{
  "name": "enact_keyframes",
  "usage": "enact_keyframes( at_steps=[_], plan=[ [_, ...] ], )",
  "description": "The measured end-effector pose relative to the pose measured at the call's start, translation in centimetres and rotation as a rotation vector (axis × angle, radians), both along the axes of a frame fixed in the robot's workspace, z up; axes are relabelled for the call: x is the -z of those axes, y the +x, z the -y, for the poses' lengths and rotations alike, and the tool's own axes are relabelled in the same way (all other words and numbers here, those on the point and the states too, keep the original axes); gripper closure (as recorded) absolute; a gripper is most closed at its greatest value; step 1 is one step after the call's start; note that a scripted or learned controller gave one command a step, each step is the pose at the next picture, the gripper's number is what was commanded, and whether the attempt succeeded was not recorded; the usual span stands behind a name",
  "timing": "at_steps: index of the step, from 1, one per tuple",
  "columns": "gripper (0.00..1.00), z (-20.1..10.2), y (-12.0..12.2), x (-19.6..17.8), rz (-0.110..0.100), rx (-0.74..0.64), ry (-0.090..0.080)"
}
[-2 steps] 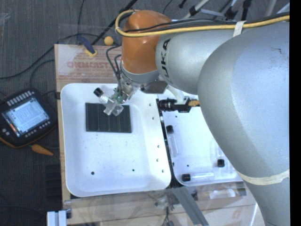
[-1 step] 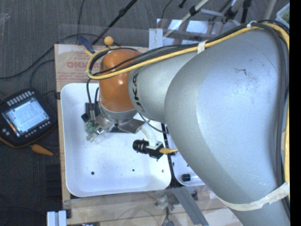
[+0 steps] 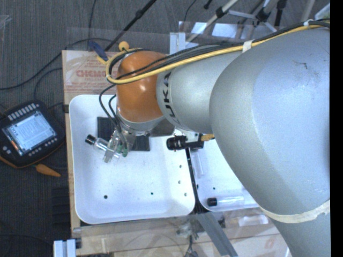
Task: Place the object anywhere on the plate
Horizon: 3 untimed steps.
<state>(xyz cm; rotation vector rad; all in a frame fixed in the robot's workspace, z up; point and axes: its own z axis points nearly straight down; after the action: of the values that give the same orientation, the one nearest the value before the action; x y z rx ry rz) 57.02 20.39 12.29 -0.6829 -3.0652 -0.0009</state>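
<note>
Plate not discernible; one hand (image 3: 113, 150) above left of two bins (image 3: 86, 197).

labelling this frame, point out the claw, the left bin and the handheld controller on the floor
claw (image 3: 111, 153), camera view, between its fingertips
left bin (image 3: 134, 202), camera view, bare white floor near the front
handheld controller (image 3: 29, 131), camera view, middle of its lit screen

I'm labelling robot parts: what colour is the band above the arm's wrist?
Orange band, glossy, best seen in the camera view, above the left bin.
</note>
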Motion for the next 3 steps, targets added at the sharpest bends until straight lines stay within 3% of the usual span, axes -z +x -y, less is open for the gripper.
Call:
enact_keyframes(
  at_steps=[1, 2, 3],
  plan=[
    [1.00, -2.9, 3.8, -8.4, 0.003, -0.230, 0.000],
    [1.00, -2.9, 7.8, -9.9, 0.005, -0.506, 0.000],
    [1.00, -3.1, 7.8, -10.9, 0.009, -0.506, 0.006]
  ],
)
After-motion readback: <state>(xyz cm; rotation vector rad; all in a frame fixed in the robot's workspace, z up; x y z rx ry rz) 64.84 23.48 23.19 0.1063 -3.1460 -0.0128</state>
